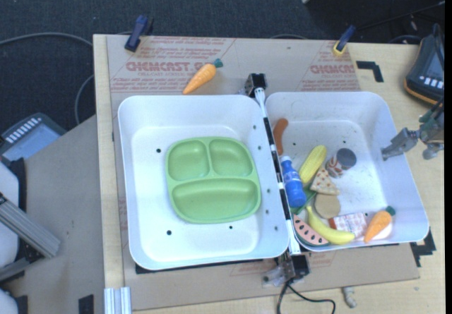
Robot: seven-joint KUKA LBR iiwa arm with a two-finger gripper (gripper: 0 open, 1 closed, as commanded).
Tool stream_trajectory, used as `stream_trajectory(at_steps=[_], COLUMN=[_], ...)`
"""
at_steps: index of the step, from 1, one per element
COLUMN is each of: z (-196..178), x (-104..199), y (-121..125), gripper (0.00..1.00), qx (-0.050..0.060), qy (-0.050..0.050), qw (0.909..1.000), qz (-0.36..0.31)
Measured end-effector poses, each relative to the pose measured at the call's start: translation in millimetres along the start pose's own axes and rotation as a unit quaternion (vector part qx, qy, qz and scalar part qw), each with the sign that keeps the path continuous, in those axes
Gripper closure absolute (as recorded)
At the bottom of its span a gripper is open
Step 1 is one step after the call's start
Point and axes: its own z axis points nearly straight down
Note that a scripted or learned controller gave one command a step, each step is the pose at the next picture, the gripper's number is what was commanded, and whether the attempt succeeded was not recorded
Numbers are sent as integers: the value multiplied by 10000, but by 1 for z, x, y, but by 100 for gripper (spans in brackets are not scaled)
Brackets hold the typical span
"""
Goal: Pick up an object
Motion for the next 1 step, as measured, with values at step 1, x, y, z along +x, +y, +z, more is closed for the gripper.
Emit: stream_trajectory(at_steps=[1], z=[69], x=[87], y=[-11], gripper=[0], qx=[9], qy=[7], qw=[10000], qz=[-8])
